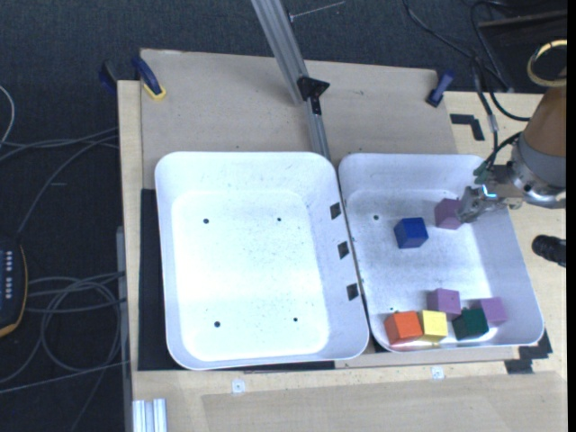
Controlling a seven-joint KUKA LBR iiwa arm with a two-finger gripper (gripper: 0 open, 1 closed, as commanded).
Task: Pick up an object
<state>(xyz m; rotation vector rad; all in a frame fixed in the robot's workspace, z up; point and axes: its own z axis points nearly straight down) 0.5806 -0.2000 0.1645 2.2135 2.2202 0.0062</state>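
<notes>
1. Camera view: hand low over the right bin, at a purple block.
2. Cannot tell whether clamped on it.
3. Block at the bin's far right, beside a blue cube.
4. Lift not yet evident; grasp unconfirmed.

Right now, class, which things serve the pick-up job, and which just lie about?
In the job:
- end effector
- purple block at its tip
- right bin

Lying about:
- blue block
- orange block
- yellow block
- green block
- left bin
</notes>
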